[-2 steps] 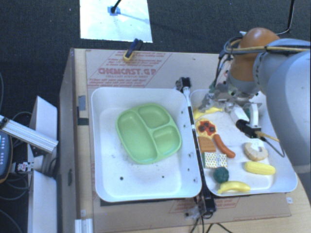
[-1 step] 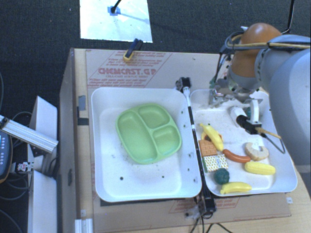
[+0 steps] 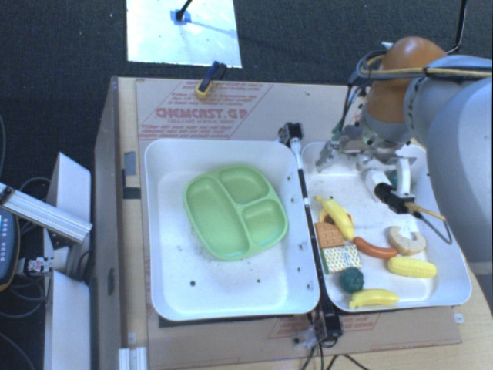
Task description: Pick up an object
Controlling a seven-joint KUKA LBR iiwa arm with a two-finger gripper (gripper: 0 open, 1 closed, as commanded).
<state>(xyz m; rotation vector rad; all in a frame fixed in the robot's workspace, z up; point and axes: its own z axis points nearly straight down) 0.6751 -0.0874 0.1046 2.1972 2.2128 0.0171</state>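
**Gripper parked at the back of the toy bin, nothing lifted yet**

All the small pickable pieces sit in the right bin [image 3: 445,245], and the orange sausage [image 3: 375,247] lies near the middle of them. The peeled banana [image 3: 336,215] is up and to the view's left of the sausage. A waffle square [image 3: 329,234] is just left of it, and a checkered cracker [image 3: 339,258] lies left and a little nearer the camera. The bread ring [image 3: 406,240] is just to its right, with the yellow corn piece [image 3: 411,267] right and nearer. The green lump [image 3: 352,279] and a second yellow fruit [image 3: 373,297] are nearer still, by the bin's front rim. The pieces lie loosely and mostly flat, which likely suits a blind top-down grab, though several touch or nearly touch. Far to the sausage's left, across the divider, the green plate [image 3: 235,210] lies alone in the left bin [image 3: 177,287].

The arm [image 3: 454,122] reaches in from the right, its orange band [image 3: 408,60] high above the wrist. The wrist bends down, so the gripper [image 3: 362,151] hangs over the bin's back corner. That spot is well beyond the sausage, with bare floor under it. Whether the gripper is released or clenched cannot be told from this slant, and no toy is visible in it. By this reading the pick has not yet been made. The banana looks like the closest candidate.
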